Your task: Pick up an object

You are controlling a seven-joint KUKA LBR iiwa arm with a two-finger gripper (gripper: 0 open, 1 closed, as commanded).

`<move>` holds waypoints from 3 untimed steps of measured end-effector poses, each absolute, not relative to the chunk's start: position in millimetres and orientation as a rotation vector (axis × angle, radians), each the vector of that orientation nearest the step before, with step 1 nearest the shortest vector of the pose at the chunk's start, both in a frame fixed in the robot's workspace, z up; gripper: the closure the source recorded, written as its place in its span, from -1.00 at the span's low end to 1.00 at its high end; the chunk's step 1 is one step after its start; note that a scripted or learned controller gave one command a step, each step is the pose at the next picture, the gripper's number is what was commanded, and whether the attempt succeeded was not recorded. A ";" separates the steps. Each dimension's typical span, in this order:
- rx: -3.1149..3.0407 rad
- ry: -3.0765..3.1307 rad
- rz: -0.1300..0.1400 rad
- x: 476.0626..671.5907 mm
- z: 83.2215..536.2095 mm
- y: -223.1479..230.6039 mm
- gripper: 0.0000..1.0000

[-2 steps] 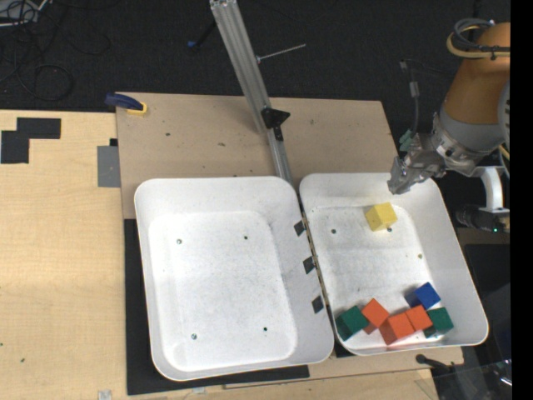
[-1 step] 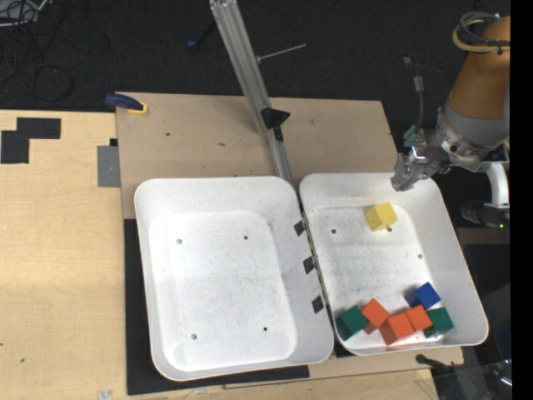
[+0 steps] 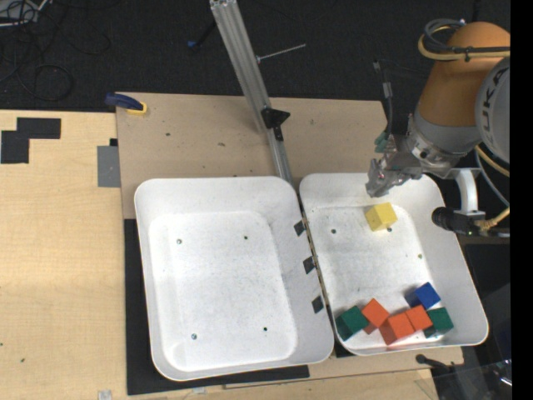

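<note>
Pincer (image 3: 381,183): I cannot tell its state | yellow block (image 3: 381,216): lies just below it in the right bin (image 3: 454,223), toward me | other blocks well apart

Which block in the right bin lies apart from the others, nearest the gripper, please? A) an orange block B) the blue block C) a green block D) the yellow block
D: the yellow block sits alone in the upper part of the right bin, just below the gripper, while the blue, green and orange blocks crowd the bin's near corner.
</note>
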State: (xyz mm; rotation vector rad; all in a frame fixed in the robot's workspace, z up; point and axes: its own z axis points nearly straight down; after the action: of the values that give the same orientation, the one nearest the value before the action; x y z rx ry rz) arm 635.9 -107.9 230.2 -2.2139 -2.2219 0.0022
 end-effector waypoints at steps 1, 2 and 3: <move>-2.213 -2.223 0.001 637.0 230.4 -49.8 1.00; -2.213 -2.223 0.002 623.6 237.5 -3.3 1.00; -2.214 -2.221 0.005 620.7 227.7 43.7 1.00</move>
State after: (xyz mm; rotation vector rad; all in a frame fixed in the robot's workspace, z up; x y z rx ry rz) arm 620.7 43.7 227.7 -2.2138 -2.2207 0.0046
